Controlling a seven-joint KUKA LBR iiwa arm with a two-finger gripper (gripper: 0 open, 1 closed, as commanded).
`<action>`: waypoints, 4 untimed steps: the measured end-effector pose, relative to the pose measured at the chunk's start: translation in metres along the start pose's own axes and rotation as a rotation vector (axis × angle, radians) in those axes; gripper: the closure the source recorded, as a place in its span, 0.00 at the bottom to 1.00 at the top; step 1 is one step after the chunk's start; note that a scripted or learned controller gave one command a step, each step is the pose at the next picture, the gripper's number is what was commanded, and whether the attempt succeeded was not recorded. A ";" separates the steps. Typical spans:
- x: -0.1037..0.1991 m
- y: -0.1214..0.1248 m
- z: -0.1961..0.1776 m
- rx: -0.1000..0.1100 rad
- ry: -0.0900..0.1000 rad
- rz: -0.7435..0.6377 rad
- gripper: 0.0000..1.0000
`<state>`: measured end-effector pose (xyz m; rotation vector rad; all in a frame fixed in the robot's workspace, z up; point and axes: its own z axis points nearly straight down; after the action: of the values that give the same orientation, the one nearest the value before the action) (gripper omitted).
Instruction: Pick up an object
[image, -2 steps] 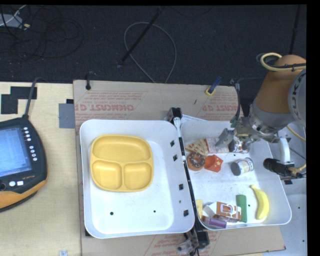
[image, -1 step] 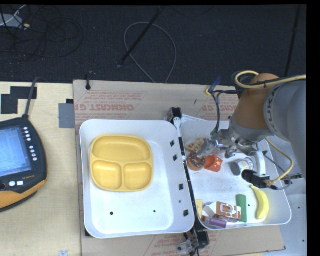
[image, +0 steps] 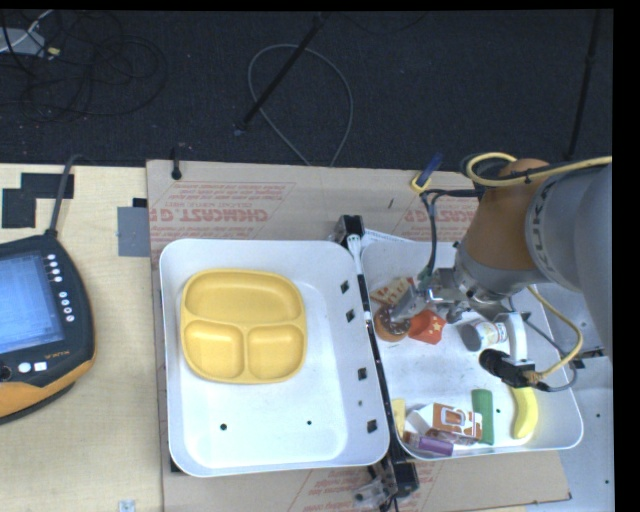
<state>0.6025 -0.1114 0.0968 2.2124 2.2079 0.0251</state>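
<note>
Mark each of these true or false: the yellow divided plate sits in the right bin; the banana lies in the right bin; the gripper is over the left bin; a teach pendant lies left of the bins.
1. The yellow divided plate sits in the right bin. False: it sits in the left bin.
2. The banana lies in the right bin. True.
3. The gripper is over the left bin. False: it is over the right bin, by the red object.
4. A teach pendant lies left of the bins. True.
</note>
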 end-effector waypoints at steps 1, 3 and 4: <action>-0.003 0.000 -0.011 0.002 -0.003 0.004 1.00; -0.003 0.040 0.006 0.046 0.004 0.001 0.00; -0.008 -0.033 0.002 0.009 0.000 0.002 0.00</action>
<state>0.5692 -0.1197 0.0944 2.2188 2.2102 0.0147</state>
